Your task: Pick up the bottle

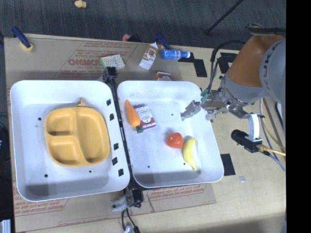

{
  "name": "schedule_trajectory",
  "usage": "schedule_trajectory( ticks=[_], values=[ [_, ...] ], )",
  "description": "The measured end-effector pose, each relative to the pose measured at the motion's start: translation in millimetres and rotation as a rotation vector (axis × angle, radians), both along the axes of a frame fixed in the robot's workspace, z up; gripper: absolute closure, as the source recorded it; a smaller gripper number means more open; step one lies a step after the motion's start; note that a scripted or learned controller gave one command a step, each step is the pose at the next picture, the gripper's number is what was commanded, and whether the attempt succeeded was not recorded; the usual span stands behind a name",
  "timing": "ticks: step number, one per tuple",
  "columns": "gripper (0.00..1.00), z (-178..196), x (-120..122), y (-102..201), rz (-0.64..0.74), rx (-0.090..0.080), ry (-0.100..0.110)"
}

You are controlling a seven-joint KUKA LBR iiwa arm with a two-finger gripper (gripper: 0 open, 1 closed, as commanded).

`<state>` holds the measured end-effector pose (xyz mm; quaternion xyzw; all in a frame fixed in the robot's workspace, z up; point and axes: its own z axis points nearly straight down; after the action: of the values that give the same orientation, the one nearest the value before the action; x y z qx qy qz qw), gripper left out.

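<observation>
Lying on its side near the far edge of the tabletop (252, 188), outside both bins, the blue bottle (174, 55) rests well apart from the tool (190, 110). The tool hovers over the right bin's (146, 174) right edge; whether it is open or closed cannot be told.

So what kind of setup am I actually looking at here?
Most likely a robot lab's pick-and-place test bench: two white bins side by side, the right bin holding a toy carrot, tomato and banana, the left bin a yellow divided tray.
</observation>
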<state>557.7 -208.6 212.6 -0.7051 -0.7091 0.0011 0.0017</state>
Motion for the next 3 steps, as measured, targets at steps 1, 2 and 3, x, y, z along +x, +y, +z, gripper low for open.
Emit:
schedule_trajectory(
  ticks=[1, 2, 3],
  values=[
    [0.00, 71.7, 18.8, 36.5, -0.411, -0.001, 0.000],
    [1.00, 81.5, 18.9, 37.1, -0.403, -0.001, 0.004],
    [1.00, 57.3, 7.4, 7.3, -0.459, -0.002, 0.001]
  ],
)
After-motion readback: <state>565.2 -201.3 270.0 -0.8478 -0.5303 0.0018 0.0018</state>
